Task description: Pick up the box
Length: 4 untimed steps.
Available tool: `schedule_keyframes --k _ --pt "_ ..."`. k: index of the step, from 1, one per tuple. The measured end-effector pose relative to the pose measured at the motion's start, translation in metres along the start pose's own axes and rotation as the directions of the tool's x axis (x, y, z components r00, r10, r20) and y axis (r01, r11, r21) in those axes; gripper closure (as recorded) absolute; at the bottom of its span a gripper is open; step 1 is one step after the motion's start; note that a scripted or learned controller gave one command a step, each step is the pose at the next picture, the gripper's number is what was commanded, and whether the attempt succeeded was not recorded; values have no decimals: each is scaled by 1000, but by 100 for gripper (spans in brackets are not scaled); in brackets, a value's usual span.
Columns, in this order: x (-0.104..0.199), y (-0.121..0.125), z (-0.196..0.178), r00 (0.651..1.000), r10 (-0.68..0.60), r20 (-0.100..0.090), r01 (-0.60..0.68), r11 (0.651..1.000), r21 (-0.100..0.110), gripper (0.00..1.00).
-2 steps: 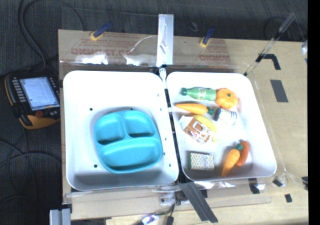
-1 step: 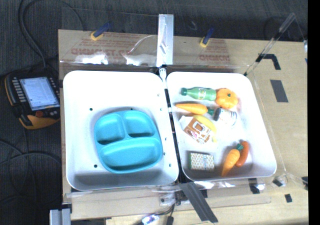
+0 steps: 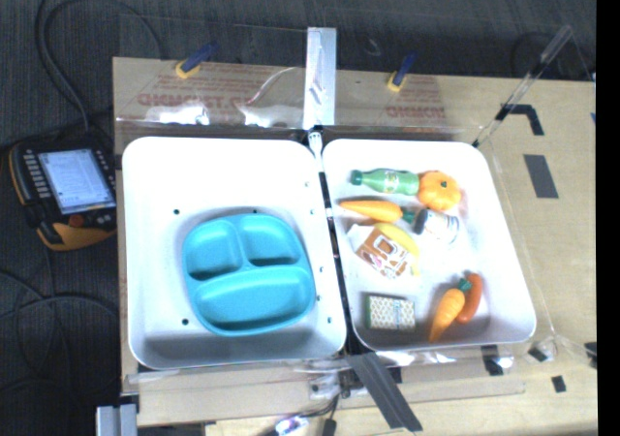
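- Dark carpet all round, with a tan table [image 3: 562, 260] carrying two white bins side by side. A pendant [image 3: 63, 182] sits on the floor off to the left.
- Left bin [image 3: 145, 231] has a blue tray [image 3: 250, 271] in it. Right bin [image 3: 504, 260] is where the clutter is.
- What I take to be the box [image 3: 386, 252] is orange and white. It lies tilted about mid-bin, nearer the wall between the bins.
- It's crowded in: a yellow piece [image 3: 409, 240] touches its upper right edge and an orange veg [image 3: 368, 209] sits just above it. A bottle [image 3: 386, 178] lies further back.
- A small speckled block [image 3: 390, 311] is just below it and two carrots [image 3: 455, 306] are off to the lower right. That block could be mistaken for the target, so watch out.
- Claw: honestly can't tell if it's spread or pinched, and can't place the box relative to it. The arm comes in from the right, so I'd guess it has to reach across most of the right bin.
- To do this well, I'd come straight down and turn the claw to match the box's tilt. Closing across the short sides should avoid pinching the yellow piece.
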<state>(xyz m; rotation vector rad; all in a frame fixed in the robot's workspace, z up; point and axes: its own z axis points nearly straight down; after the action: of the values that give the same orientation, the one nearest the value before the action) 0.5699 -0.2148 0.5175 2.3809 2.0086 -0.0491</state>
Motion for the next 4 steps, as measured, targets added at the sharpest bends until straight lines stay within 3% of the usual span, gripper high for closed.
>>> schedule_keyframes --k 4 --pt "1 4 -37 1000 -2 17 2 1000 -3 100"
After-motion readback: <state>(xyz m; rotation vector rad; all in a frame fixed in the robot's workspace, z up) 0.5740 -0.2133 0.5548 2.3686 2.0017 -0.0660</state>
